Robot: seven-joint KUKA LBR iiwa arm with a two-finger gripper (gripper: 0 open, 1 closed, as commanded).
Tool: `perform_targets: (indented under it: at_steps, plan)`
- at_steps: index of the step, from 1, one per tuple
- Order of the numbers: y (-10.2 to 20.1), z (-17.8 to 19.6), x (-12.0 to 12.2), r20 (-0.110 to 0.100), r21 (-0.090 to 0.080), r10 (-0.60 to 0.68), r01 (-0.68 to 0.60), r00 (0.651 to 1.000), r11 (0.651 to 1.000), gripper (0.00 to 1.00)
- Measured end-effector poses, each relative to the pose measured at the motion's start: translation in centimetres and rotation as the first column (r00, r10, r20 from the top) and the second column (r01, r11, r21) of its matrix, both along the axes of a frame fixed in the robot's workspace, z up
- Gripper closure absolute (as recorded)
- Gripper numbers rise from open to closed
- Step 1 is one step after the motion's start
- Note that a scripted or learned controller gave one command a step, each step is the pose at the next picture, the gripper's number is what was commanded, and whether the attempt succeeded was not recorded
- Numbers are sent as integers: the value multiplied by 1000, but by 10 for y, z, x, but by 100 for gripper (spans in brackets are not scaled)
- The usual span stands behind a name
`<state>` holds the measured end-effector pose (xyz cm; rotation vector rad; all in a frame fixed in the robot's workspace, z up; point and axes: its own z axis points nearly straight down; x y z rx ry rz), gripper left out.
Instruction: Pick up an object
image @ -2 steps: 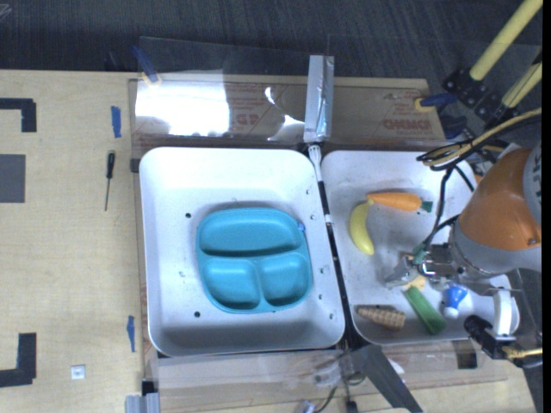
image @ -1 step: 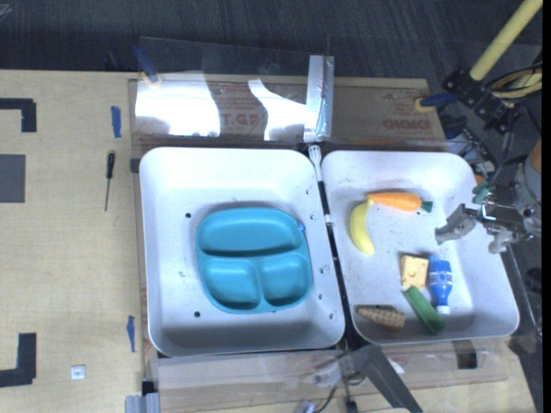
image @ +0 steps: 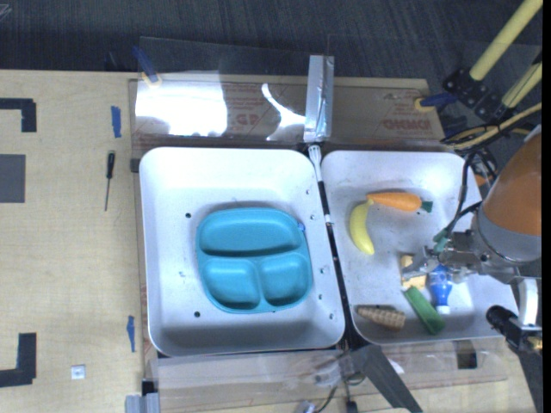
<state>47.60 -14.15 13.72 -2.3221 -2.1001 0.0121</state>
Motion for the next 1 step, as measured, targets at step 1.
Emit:
perform_targets:
  at_steps: [1]
  plan:
    - [-18, -32, 2, 7, 0, 79, -79, 997, 997, 0]
